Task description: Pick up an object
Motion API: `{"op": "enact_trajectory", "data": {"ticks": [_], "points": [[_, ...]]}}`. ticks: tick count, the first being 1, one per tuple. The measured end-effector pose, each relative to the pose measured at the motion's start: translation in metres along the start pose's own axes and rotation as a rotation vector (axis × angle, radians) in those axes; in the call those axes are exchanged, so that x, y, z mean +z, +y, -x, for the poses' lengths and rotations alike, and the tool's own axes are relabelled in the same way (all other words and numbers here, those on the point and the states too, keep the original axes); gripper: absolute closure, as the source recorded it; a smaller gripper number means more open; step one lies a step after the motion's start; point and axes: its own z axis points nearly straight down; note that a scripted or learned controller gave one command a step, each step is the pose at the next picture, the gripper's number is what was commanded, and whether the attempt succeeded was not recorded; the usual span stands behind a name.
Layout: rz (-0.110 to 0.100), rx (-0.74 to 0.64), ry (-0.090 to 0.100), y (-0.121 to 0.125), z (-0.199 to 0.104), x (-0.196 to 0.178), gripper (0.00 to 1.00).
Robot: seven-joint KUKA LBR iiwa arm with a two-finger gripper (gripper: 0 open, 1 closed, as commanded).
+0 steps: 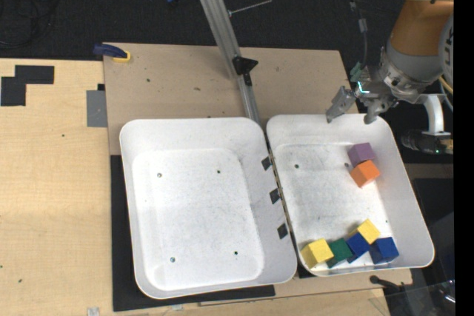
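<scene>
Stage of task: early; no pick has been made. The gripper (355,109) hangs above the far rim of the right bin (335,131), and its two fingers stand apart with nothing between them.

All candidate objects lie in the right bin, which serves as the reference here. A purple cube (361,152) sits toward the bin's far right side, with an orange cube (364,173) touching it on the near side. These two are the objects nearest the gripper, a little nearer the camera than the fingers. Along the bin's near edge lies a cluster: a yellow cube (319,251), a green cube (341,250), a blue cube (357,244), a second yellow cube (369,230) and a second blue cube (384,249), packed close, several touching.

Left of the right bin stands the left bin (141,137).

Outstanding, by judgement: descent onto one object, closure, and lift. The purple-orange pair seems the closest target, though their contact may hinder a clean grasp of either one.
</scene>
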Motion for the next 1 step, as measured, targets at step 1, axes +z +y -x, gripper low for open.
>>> {"op": "enact_trajectory", "data": {"ticks": [1], "points": [[0.004, -0.002, -0.001, 0.0008, -0.0003, -0.0025, 0.0]]}}
